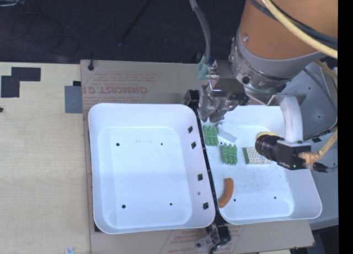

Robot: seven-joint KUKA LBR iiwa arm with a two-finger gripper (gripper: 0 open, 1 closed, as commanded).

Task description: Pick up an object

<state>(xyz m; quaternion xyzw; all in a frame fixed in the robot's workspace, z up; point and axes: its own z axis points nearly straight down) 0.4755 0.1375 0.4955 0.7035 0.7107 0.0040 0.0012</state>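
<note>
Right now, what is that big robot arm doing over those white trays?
The robot arm is reaching in from the right and has lowered its claw into the right bin, near the divider between the two bins. It is trying to pick something up. Right below the claw lies a green block, with a second green block and a white piece close by. An orange sausage-shaped toy lies nearer the front. Nothing can be seen in the claw yet.

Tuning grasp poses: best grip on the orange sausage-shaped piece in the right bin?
Probably grip the orange sausage-shaped piece at its middle, coming straight down, jaws closing across its narrow width. It lies flat, slightly curved, long axis running near to far. It sits close to the right bin's left wall, so clearance there looks tight.
</note>
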